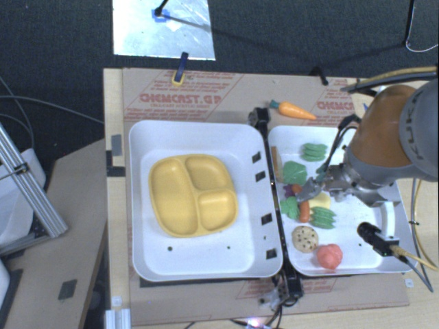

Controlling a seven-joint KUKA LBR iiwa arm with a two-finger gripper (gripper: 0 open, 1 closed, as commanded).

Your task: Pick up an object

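Nearest us, we are seeing a pink ball point(329, 256) and a cookie point(304, 237) lying in the right bin point(391, 262). We are hovering our gripper point(310, 189) over the toy food, beside a green piece point(295, 172); whether it is gripping anything, we cannot tell. We are also seeing a yellow divided tray point(193, 194) sitting in the left bin point(199, 262).

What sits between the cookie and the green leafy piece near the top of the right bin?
In the camera view, between the cookie and the green leafy piece lie another green piece, the claw and a small orange carrot piece.
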